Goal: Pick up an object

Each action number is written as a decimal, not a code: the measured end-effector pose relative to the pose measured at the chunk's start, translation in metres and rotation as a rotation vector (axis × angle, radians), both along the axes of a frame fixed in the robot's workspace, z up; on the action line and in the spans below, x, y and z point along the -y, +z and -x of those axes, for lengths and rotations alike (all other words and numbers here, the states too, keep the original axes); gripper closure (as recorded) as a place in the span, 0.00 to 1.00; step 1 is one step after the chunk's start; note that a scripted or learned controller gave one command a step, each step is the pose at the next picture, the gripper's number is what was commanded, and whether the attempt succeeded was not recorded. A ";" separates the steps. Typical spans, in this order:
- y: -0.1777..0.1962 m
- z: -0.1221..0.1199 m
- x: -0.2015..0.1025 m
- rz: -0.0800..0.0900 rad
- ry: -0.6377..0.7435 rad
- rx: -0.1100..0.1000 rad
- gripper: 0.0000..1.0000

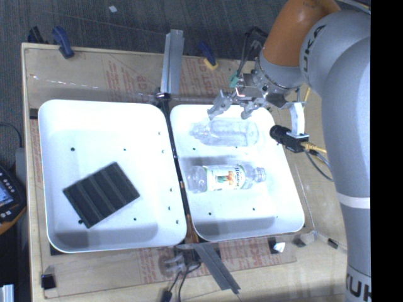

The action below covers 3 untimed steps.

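Observation:
Two clear plastic bottles lie on their sides in the right bin [286,216]. One bottle without a label [225,133] rests near the bin's far edge. A second bottle with an orange and white label [223,177] lies in the middle of the bin. My gripper [233,108] hangs just above the far edge of the unlabelled bottle, open, its two fingers spread apart. Nothing is between the fingers. The left bin [50,131] holds a dark ribbed rectangular pad [101,194].
A grey metal divider bar [170,61] stands between the bins at the back. Blue clamps [63,43] sit on the bench's far edge. A black cable connector [286,137] hangs from the arm over the right bin's rim.

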<state>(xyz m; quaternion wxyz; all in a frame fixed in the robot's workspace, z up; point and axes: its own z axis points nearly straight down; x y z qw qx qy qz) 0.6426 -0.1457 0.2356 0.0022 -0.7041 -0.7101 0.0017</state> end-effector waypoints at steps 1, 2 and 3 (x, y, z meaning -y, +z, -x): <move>-0.041 0.057 0.018 0.001 0.018 0.001 0.00; -0.110 0.090 0.063 0.000 0.180 0.004 0.00; -0.133 0.149 0.064 -0.001 0.286 0.004 0.00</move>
